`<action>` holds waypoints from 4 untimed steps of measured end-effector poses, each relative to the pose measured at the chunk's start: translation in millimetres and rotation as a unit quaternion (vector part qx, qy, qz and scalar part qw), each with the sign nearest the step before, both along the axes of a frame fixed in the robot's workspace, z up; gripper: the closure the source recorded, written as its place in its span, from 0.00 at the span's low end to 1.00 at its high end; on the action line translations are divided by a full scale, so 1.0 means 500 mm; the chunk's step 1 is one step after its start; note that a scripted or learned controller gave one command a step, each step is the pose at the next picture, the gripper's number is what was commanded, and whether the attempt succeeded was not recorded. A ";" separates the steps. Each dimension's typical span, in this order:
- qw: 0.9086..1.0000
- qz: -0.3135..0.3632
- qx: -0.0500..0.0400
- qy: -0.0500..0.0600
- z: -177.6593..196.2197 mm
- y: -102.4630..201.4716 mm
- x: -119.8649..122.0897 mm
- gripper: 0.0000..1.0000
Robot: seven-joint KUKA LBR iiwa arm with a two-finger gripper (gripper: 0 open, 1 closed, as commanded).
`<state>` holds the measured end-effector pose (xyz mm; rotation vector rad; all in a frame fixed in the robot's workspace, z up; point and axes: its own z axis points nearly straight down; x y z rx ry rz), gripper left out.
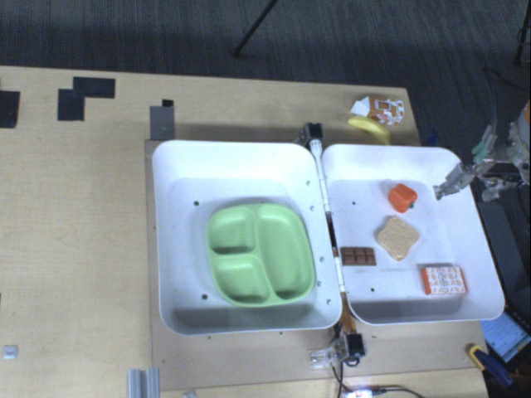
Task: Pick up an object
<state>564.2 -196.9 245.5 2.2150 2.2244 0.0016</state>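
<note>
The orange object [402,196], the tan slice [398,238], the brown bar [358,257] and the red-and-white packet [442,279] lie apart in the right bin [489,293], all left of and below the hand [465,181], which hangs at that bin's right rim, its fingers parted a little with nothing between them. Further left of the hand, the left bin [174,222] carries a green sectioned tray [260,253]. Both bins rest on the pale wood desk [75,247], with dark carpet [166,15] beyond it.
</note>
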 end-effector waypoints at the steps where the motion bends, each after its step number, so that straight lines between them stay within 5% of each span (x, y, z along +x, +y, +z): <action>1: 1.000 -0.001 0.001 0.001 -0.160 0.006 -0.012 0.00; 2: 1.000 0.000 0.000 -0.001 -0.319 0.090 0.032 0.00; 3: 1.000 0.001 0.000 -0.004 -0.295 0.090 0.035 1.00; 4: 1.000 0.001 0.000 -0.004 -0.296 0.090 0.035 0.00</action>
